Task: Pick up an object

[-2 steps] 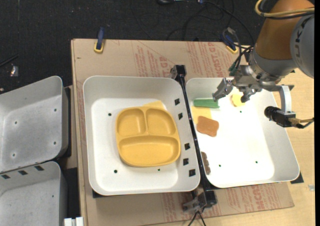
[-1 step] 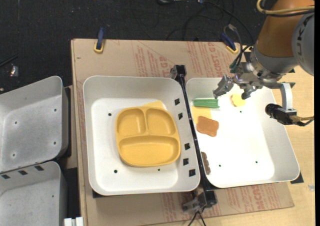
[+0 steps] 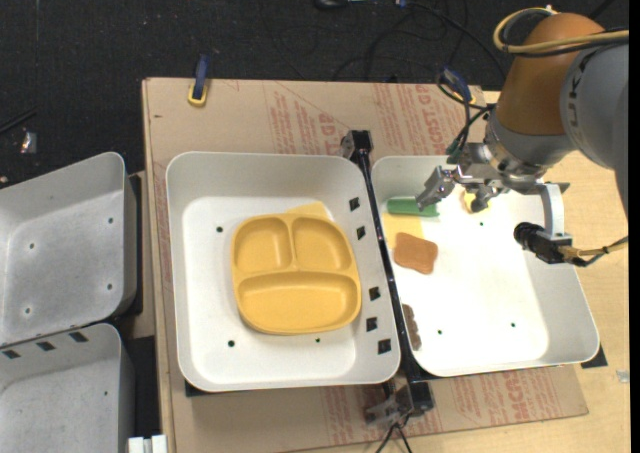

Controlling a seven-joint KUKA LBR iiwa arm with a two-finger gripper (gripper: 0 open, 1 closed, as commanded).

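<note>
In the right bin [image 3: 560, 341], the gripper [image 3: 458, 191] hangs open, holding nothing. The green block [image 3: 412, 206] lies just left of it, long axis running left-right.

The gripper [image 3: 456, 191] partly hides a yellow object [image 3: 467, 200].

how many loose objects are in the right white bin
3 visible: a flat green piece at the bin's far left, a tan bread-like slab just nearer, and a small yellow piece under the gripper. The arm may hide more.
</note>
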